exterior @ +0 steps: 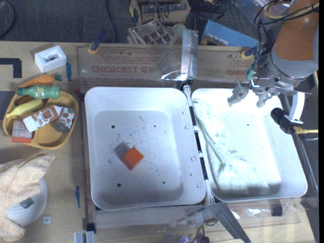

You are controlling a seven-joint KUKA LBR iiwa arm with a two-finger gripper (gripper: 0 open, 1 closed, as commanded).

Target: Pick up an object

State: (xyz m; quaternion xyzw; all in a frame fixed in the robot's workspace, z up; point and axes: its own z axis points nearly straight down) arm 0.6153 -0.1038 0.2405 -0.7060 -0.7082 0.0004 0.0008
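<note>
- The orange block [133, 158] is lying on the floor of the left bin [101, 103], a little below and left of that bin's middle, with a small grey piece [122, 149] touching its upper-left side.
- The gripper [249, 96] is hanging over the upper-right part of the right bin [298, 178], well apart from the orange block, which is sitting far to its left and lower in the view, across the divide between the two bins.
- Its two fingers are standing spread apart with a clear gap showing between them, and nothing is sitting in that gap.
- The arm [296, 32], grey with its orange band, is reaching in above the right bin's top-right corner.
- A clear crumpled plastic sheet [228, 151] is lying across the right bin's floor.
- Left of the left bin, a yellow bowl [38, 135] is holding toy food, with a green bottle [40, 91] resting on its top edge.
</note>
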